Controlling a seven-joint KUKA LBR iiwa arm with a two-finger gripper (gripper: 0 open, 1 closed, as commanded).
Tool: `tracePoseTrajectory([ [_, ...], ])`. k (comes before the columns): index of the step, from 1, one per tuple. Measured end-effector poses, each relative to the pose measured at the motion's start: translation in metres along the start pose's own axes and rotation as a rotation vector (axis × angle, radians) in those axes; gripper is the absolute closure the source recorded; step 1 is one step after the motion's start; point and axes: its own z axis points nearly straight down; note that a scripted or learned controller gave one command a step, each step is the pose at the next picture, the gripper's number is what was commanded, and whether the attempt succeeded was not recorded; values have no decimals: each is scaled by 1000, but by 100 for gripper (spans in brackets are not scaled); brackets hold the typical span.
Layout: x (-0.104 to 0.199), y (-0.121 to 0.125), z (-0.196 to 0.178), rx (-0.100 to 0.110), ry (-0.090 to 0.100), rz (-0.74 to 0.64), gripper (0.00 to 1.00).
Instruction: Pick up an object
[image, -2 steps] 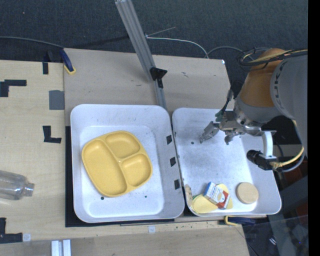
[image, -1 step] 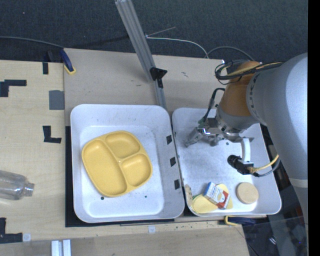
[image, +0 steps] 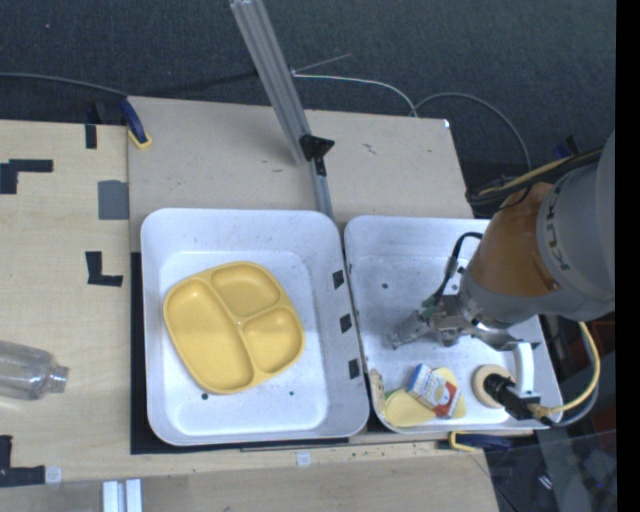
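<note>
Nearest you, along the bench's lower edge, a clear plastic bottle (image: 28, 372) lay on its side at the far left, cut off by the frame edge; you could not read any label on it. To its right, the left bin (image: 160, 300) held a yellow divided tray (image: 233, 325) with three compartments, lying flat and slightly turned. A grey metal post (image: 275, 75) slanted down from the top of the view to the gap between the bins.

In the right bin (image: 400, 250), you saw three items grouped at the near wall: a pale yellow flat piece (image: 400, 408), a small packet (image: 432, 388) printed in white, blue and red resting partly on it, and a tan ring-shaped object (image: 491, 383) just beside them. The printing on the packet was too small and blurred for you to read.

The gripper (image: 405, 335) sat low over the right bin's floor, above and apart from that group. Its fingers were dark and blurred against the wrist hardware, so you could not tell their opening, nor make out anything between them. The arm's (image: 530, 250) orange band and grey body hid the bin's right wall.
</note>
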Motion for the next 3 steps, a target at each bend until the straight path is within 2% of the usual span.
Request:
tracePoseTrajectory([
  [1,29,-31,8,-9,-2,-3,0],
  [2,-5,31,7,-11,-2,-5,0],
  [3,2,31,7,-8,-1,-4,0],
])
